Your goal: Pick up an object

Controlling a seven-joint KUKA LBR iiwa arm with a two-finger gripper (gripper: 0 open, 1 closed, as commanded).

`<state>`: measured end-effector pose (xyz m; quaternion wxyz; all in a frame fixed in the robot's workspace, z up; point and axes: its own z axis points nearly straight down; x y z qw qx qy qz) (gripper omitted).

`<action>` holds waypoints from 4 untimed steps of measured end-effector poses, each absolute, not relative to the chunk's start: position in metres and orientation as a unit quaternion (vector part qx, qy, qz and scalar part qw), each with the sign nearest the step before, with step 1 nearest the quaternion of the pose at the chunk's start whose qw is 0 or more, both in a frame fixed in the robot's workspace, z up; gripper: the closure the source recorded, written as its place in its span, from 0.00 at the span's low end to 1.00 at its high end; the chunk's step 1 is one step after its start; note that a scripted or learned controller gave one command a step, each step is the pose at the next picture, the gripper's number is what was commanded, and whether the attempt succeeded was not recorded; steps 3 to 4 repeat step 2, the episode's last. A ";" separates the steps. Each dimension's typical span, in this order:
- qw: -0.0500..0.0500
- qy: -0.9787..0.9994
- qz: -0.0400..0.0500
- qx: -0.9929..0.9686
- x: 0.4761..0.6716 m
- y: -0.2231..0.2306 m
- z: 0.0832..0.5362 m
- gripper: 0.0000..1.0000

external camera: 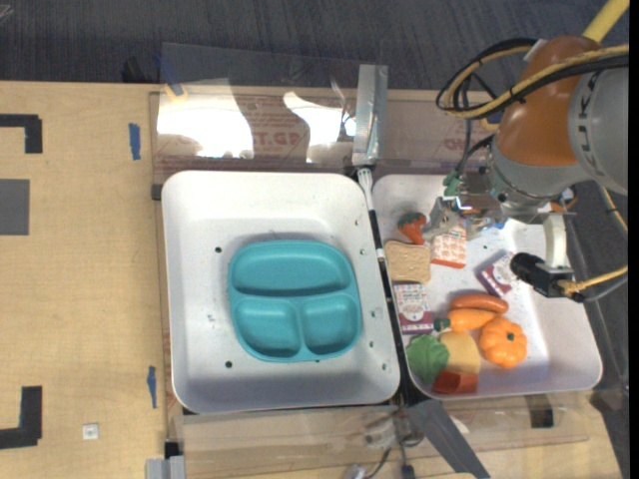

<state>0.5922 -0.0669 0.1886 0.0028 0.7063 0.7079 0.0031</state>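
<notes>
The right bin (569,367) holds several toy foods and packets. A small red and orange piece with a green top (410,227) lies near its back left, with a slice of toast (407,260) in front of it and a red-and-white packet (450,248) to the right. Further forward lie a pink-and-white packet (410,305), a purple packet (496,270), an orange sausage shape (477,311), a small pumpkin (502,342), a yellow piece (457,348), a green leafy piece (427,356) and a red piece (457,380). My gripper (463,206) hangs low over the bin's back, just above the red-and-white packet.
The left bin (190,228) holds a teal divided tray (293,299). A clear plastic sheet and a metal bracket (368,118) stand behind the bins. The arm's orange band (544,108) and its cables fill the upper right. A black fitting (529,267) sits above the bin's right side.
</notes>
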 end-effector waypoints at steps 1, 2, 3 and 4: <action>0.000 0.674 -0.001 0.738 0.602 -0.115 0.157 1.00; -0.001 0.678 0.001 0.735 0.584 -0.054 0.186 1.00; -0.001 0.678 0.001 0.735 0.584 -0.054 0.186 1.00; -0.001 0.678 0.001 0.735 0.584 -0.054 0.186 1.00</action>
